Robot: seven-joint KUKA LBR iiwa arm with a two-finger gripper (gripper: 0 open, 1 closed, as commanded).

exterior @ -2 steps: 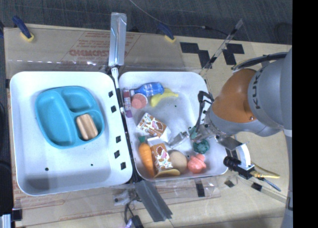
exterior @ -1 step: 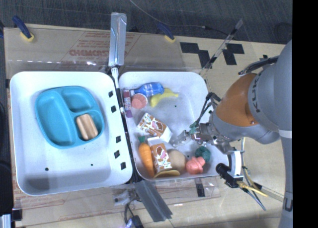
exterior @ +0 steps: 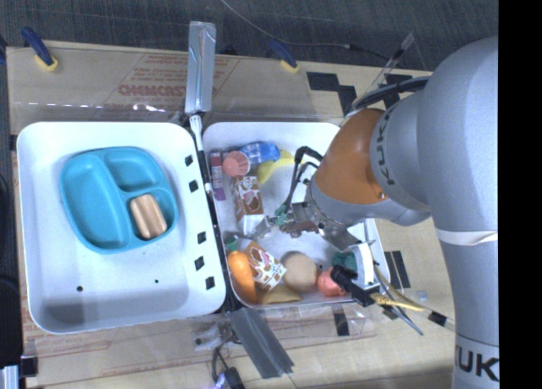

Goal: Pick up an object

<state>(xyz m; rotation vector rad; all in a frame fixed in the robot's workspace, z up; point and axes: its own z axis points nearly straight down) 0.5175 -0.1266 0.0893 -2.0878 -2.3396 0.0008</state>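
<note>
Your likeliest target, the brown packet [exterior: 247,195], lies near the right bin's [exterior: 222,137] left wall, with clutter toward the near edge. You see the gripper [exterior: 286,219] low just beside it, probably reaching in; whether it is apart or together, you cannot tell. The left bin [exterior: 34,209] holds 1 blue tray [exterior: 97,201].

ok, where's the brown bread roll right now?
In the camera view the brown bread roll lies in the left bin, in the lower-right compartment of the blue divided plate.
</note>
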